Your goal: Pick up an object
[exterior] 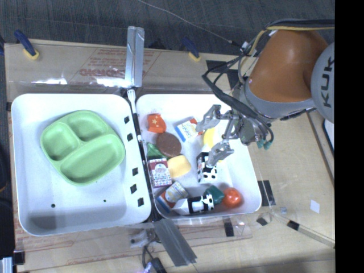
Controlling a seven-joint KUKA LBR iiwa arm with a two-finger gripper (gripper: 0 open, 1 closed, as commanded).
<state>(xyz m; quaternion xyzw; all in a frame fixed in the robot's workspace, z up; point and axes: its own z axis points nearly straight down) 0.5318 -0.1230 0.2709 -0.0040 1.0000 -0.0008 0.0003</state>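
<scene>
A yellow block [210,137] is seen in the right bin [250,178], toward two o'clock of its floor, directly under the tool [215,134]. The tool's fingers [208,118] are spread, one above the block and one [219,152] below it, so that the block lies in the gap; whether it is touched cannot be told, and nothing is lifted yet. This straddling pose is judged to be an approach to a grasp.

Just beside the block, at nine o'clock, a blue-and-white packet [185,129] is found, and at six o'clock a black-and-white cow-patterned toy [207,170]. Further toward the bin's centre a brown disc [169,144] and a yellow wedge [179,166] lie close together. Along the six o'clock wall a small bottle [173,193] and an orange ball [232,197] are crowded, so a neighbour could be nudged.

The left bin [23,169] carries a green divided plate [82,147], well apart from the tool. Both bins are borne by the desk [296,209], and the arm [284,67] is brought in from three o'clock.
</scene>
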